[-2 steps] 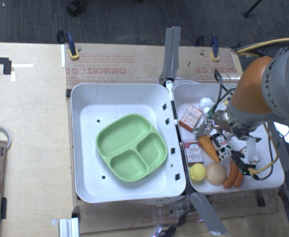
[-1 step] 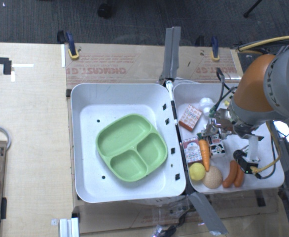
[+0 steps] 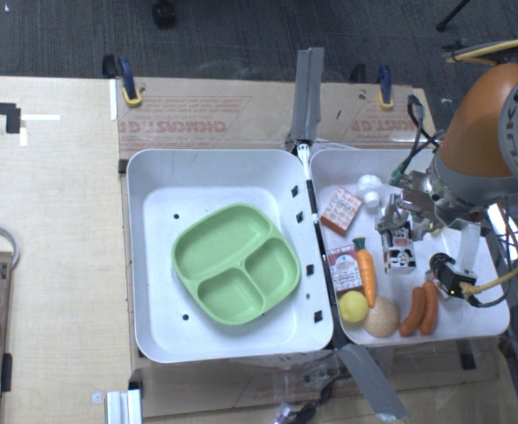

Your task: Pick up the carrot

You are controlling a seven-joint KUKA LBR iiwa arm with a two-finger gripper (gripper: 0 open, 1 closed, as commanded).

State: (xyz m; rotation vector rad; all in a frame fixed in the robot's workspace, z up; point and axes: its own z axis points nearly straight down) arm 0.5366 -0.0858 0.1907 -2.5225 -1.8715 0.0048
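The gripper (image 3: 399, 237) hangs over the right bin (image 3: 493, 325), near its middle, with the grey arm and its orange band coming in from the right. Whether the jaws are apart or together, I cannot tell from this slanted view; nothing is seen held in them.

The carrot (image 3: 366, 273) lies just to the left of the jaws and a little toward the near edge of the bin. Its long axis runs almost from far to near, with the green top at the far end and the tip pointing near. On its left it touches a small red packet (image 3: 342, 268), and below its tip are a lemon (image 3: 354, 306) and a round beige thing (image 3: 382, 318).

In my judgement, the coming move needs a short shift left and then down, with the jaws closing across the carrot's narrow width.
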